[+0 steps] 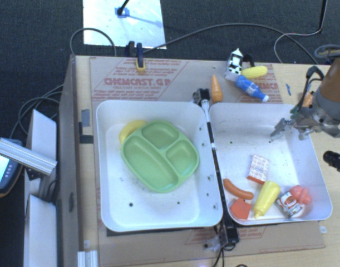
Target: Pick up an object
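We see the counter (pixel 158 74) carrying two white bins side by side. The left bin (pixel 111 149) holds a green divided tray (pixel 159 156) with something yellow (pixel 131 129) tucked under its far edge. The right bin (pixel 236 132) keeps its things bunched at the near end: a yellow bottle-shaped toy (pixel 266 198), an orange sausage (pixel 238 189), a small red-and-white packet (pixel 258 168), a red-and-white toy (pixel 294 201) and an orange-red piece (pixel 241 209). Beyond the bins a few more toys lie on the counter, among them a blue bottle (pixel 251 87) and a carrot (pixel 216 88).

The arm (pixel 332 96) reaches in over the right bin's far right part, and its claw (pixel 291 128) hangs well apart from that cluster. We judge its fingers parted, with nothing between them (they are small, so only roughly).

So the pick seems barely begun: choosing a piece, descending, closing and lifting all remain.
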{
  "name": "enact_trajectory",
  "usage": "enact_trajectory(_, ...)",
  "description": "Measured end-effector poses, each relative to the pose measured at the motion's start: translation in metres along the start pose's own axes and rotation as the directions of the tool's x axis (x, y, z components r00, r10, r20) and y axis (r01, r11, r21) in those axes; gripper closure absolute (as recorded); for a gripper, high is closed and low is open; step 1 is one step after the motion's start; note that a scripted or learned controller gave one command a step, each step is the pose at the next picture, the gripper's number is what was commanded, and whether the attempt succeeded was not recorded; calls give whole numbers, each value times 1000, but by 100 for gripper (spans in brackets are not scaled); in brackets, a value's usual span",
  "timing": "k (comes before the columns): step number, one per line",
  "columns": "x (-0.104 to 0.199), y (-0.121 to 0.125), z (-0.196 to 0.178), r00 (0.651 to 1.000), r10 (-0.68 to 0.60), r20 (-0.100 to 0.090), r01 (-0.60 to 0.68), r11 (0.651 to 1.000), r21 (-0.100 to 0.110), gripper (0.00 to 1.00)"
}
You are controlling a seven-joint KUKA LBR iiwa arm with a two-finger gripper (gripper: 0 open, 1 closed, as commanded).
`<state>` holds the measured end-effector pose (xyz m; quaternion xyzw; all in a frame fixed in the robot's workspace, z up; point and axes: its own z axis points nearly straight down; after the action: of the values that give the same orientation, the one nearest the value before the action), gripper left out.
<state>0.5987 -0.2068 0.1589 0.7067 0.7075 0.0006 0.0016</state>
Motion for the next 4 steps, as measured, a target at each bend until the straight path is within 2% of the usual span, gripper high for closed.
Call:
enact_trajectory(1, 0, -91, 74, 1000, 1, -1, -1, 1000, 3, 0)
enact_trajectory(2, 68, -112, 74, 1000, -3, -3, 3, 1000, 3, 0)
enact_trajectory(3, 67, -110, 63, 1000, -3, -3, 3, 1000, -1, 100)
enact_trajectory(4, 67, -111, 63, 1000, -3, -3, 3, 1000, -1, 0)
